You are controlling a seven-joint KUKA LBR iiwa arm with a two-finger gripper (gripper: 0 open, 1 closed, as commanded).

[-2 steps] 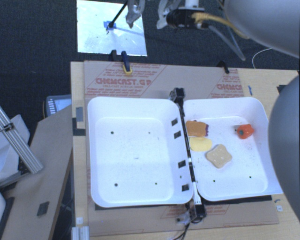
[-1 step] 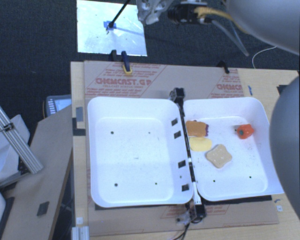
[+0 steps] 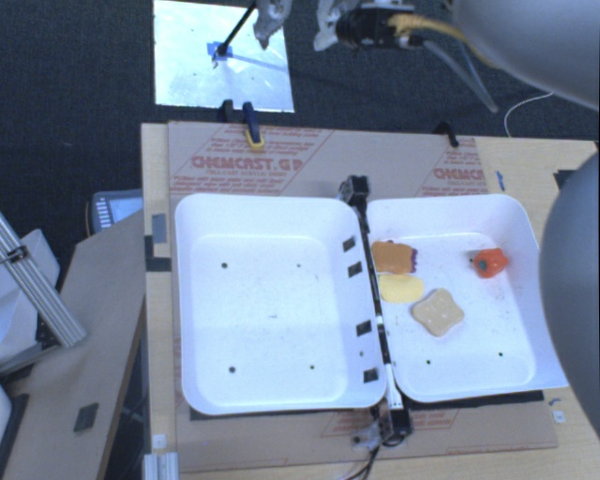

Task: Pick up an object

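The gripper (image 3: pixel 292 26) hangs at twelve o'clock beyond the bench; whether it is clenched I cannot tell. Below, a board (image 3: pixel 253 161) reads "CHEMCAST". In the right bin (image 3: pixel 525 370): orange tomato (image 3: pixel 488 262) at three o'clock, flat tan toast (image 3: pixel 438 312) centre, yellow disc (image 3: pixel 401 288), orange slab (image 3: pixel 394 257).

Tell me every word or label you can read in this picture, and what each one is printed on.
"CHEMCAST. G P" in red, on the brown sheet behind the left bin.
A second red print of the same kind, slanted, on that sheet behind the right bin; it is partly cut off and too blurred to read.
Faint red print at the sheet's front edge: too small to read.
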